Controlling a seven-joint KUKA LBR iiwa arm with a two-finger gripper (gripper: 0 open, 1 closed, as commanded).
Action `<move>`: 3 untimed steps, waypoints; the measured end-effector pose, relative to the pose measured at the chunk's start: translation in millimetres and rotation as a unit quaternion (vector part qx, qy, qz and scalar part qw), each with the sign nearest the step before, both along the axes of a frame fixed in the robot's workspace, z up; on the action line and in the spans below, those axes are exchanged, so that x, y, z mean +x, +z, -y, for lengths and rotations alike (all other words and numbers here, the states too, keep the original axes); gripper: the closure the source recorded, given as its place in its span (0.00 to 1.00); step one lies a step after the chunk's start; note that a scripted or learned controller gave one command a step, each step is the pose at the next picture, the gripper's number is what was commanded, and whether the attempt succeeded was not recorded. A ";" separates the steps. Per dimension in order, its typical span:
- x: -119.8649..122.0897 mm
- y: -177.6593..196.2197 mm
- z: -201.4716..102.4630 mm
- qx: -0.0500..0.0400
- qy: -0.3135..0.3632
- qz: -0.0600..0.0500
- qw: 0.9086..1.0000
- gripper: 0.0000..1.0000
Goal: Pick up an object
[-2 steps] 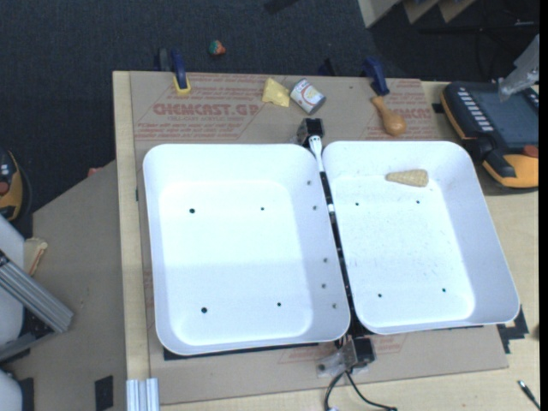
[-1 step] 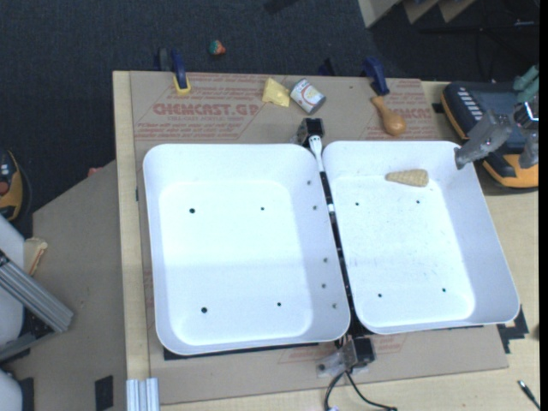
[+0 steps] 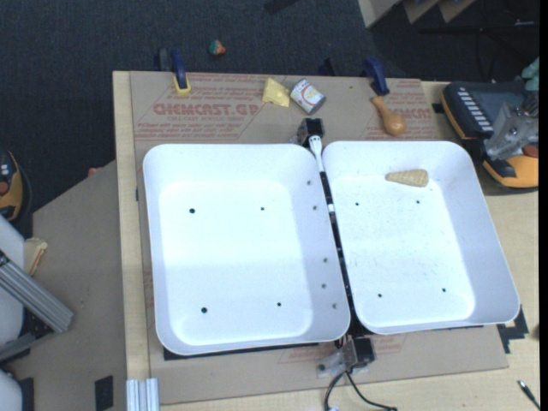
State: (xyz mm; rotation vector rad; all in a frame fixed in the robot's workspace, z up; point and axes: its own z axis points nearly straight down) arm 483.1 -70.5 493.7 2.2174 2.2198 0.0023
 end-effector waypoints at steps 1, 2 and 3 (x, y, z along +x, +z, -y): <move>7.6 -192.6 -52.2 0.002 0.001 -0.010 1.000 1.00; 17.3 -91.6 -103.5 0.002 0.002 0.004 1.000 1.00; 0.1 49.9 -138.6 0.003 0.002 0.007 1.000 1.00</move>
